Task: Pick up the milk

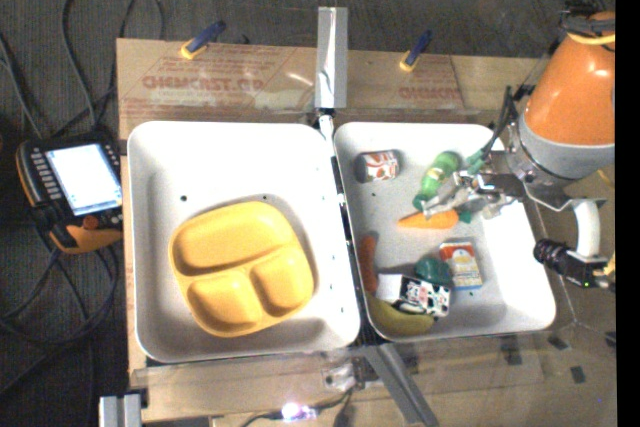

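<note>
We see the tool [452, 198] low over the right bin [520, 305], near its middle toward the right wall, with the grey and orange arm [572, 105] reaching in from the right edge. Whether its fingers are apart or together we cannot tell; the metal parts blur into the things beneath. Just under the tool lies a carrot [430, 219], pointing left, and just beside it toward the far wall lies a green bottle [438, 172], tilted. A small can [379, 165] lies near the bin's far left corner.

The milk [425, 295], a small carton with black and white cow patches, lies near the front edge of the right bin, well apart from the tool. It rests against a banana [398, 316] that curves along the front left corner. A dark green item [433, 268] touches the milk on its far side, and an orange and white box [462, 266] lies just right of that. A red stick-like thing [368, 260] lies along the bin's left wall.

The left bin [160, 155] holds a yellow tray [243, 265] with three compartments. On the surface beyond the bins lies cardboard [230, 85] held by clamps.
</note>
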You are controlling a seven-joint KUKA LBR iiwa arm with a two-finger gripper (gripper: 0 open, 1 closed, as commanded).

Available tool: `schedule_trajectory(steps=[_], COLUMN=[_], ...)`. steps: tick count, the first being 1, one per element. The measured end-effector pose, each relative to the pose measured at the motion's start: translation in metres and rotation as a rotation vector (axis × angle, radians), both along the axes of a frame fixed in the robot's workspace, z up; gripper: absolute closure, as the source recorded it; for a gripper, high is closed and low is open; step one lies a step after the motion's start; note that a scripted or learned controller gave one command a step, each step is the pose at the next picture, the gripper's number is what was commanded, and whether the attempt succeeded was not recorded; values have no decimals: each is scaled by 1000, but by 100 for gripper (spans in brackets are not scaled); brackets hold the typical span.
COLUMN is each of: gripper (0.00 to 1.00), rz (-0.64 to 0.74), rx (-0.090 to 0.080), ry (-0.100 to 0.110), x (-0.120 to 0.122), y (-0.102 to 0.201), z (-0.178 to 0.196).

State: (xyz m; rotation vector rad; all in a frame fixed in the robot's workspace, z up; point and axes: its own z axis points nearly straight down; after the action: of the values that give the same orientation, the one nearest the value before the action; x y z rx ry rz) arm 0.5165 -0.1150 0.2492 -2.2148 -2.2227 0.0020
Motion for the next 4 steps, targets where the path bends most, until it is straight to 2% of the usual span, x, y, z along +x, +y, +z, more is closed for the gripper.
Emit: schedule_trajectory(steps=[1, 2, 3, 4], gripper=[0, 0, 100, 100], rz=[94, 447, 447, 522], rx=[1, -7, -4, 0], ry=[2, -12, -14, -4], x=[-34, -30, -30, 34], y=[2, 11, 13, 44], z=[-136, -159, -149, -66])
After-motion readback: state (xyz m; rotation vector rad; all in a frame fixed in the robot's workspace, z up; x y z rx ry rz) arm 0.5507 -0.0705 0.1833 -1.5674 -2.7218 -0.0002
